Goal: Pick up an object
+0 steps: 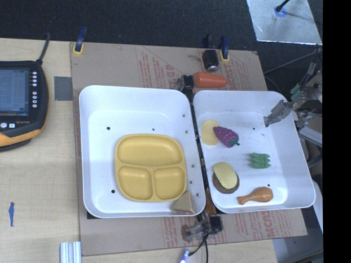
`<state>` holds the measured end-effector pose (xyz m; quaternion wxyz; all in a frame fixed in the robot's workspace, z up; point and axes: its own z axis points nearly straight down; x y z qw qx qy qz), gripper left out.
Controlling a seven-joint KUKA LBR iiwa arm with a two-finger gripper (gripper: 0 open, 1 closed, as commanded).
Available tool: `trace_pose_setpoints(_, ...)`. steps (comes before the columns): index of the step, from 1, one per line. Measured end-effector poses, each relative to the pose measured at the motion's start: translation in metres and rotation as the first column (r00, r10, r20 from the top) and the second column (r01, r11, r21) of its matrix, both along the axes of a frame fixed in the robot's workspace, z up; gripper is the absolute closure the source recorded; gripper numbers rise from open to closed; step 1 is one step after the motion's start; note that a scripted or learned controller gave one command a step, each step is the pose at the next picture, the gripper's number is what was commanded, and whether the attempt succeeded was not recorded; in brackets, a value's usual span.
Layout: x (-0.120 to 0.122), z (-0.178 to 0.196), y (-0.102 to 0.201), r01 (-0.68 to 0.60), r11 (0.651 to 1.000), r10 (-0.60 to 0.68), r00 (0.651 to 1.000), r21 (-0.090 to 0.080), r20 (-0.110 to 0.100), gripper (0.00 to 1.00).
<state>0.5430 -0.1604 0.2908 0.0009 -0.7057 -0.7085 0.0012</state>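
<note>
A wooden table (33, 201) carries a brown cardboard sheet (137, 64) under the two white bins. On the table at the left edge lies a teach pendant (19, 103) with a dark screen and an orange-yellow rim. A grey patch of tape (63, 87) sits just beside the cardboard's left edge. Blue-and-yellow clamps (80, 40) pin the cardboard's far edge. A small blue mark (11, 213) shows on the wood at lower left, and a ribbed metal piece (70, 251) lies near the bottom edge. Beyond the table, dark carpet (137, 10) bears a pale sheet (282, 12).
</note>
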Motion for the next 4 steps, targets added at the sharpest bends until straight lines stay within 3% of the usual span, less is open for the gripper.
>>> trace_pose_setpoints(1, 0.061, -0.091, 0.076, -0.003, 1.0, 0.003, 1.0, 0.0, -0.003, 0.0)
trace_pose_setpoints(2, 0.066, -0.159, 0.066, 0.0, 1.0, 0.0, 1.0, -0.001, -0.003, 0.0)
trace_pose_setpoints(3, 0.061, -0.2, 0.063, 0.0, 1.0, 0.0, 1.0, 0.0, -0.002, 0.0)
trace_pose_setpoints(4, 0.062, -0.189, 0.062, -0.002, 1.0, 0.002, 1.0, -0.002, -0.003, 1.0)
